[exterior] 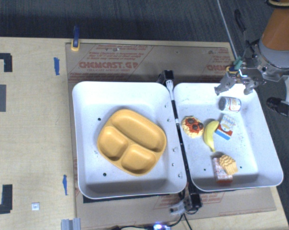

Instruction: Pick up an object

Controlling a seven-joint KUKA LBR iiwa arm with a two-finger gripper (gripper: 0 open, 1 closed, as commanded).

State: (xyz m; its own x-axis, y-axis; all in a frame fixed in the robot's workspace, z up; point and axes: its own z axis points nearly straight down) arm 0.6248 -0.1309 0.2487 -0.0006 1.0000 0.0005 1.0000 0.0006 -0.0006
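The pincer (236, 84) hovers with fingers spread over the right bin's (266, 143) far edge, holding nothing. A can (230, 104) lies just below it, a banana (210, 134) nearer the camera.

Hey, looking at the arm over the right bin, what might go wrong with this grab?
1. The pincer sits high near the right bin's far rim, above the small can; lying on its side, the can may roll away.
2. The banana, carton and pizza toy lie crowded, so a descent there might nudge neighbours or catch two.
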